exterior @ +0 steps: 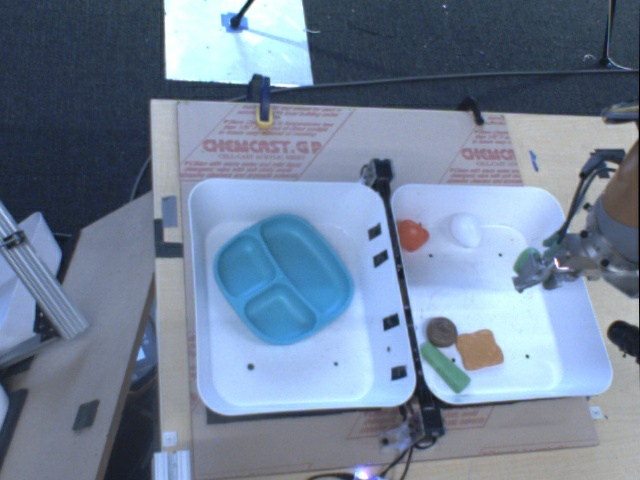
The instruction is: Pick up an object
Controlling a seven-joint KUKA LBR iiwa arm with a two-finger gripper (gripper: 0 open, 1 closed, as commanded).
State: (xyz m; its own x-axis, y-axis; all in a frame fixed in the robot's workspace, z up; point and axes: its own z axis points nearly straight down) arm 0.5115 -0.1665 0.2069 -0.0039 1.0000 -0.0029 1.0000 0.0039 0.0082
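I see the pincer [530, 271] over the right bin [580, 298]; I cannot tell how it stands. Toward the camera from it lie a toast piece [480, 349], brown disc [442, 331] and green stick [445, 367]. Beyond it sit a white egg [464, 229] and a red tomato [412, 234].

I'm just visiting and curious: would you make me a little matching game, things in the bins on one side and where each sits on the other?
Things:
1. blue plate
2. white ball
3. green stick
4. gripper

Places:
A. front edge of the right bin, by the divider
B. above the right bin's right side
C. left bin
D. back of the right bin, beside a red thing

Pairs: 1-C, 2-D, 3-A, 4-B
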